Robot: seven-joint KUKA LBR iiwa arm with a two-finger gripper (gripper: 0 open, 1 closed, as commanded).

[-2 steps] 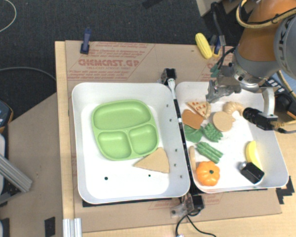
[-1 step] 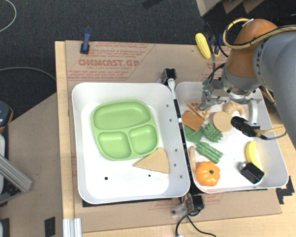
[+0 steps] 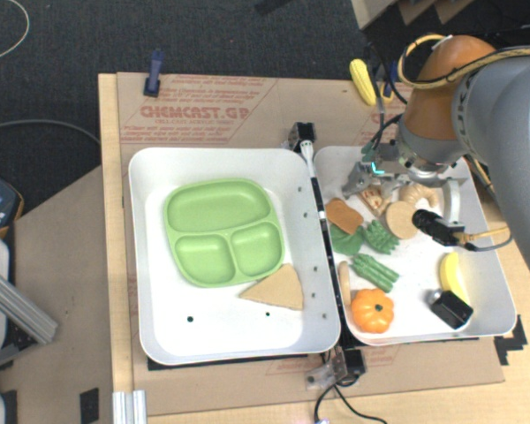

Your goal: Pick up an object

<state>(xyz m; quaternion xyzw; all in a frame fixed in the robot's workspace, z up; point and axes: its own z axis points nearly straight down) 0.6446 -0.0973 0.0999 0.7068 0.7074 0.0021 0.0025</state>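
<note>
My gripper (image 3: 367,180) hangs low over the far left corner of the right bin (image 3: 499,312), under the orange-banded wrist. Just in front of it lie a small tan piece (image 3: 374,200), a brown oval bread-like piece (image 3: 342,215) and a round tan disc (image 3: 402,221). Further forward are a leafy green toy (image 3: 375,238), a green bean-like toy (image 3: 374,271), an orange pumpkin (image 3: 372,311), a yellow banana (image 3: 452,276) and a black block (image 3: 450,309). Nothing is visibly held.
The left bin (image 3: 150,263) holds a green divided plate (image 3: 223,230) and a tan wedge (image 3: 276,289). A thin pale stick (image 3: 343,281) lies along the right bin's left wall. A yellow object (image 3: 362,79) and a blue clip (image 3: 153,73) rest on the cardboard behind the bins.
</note>
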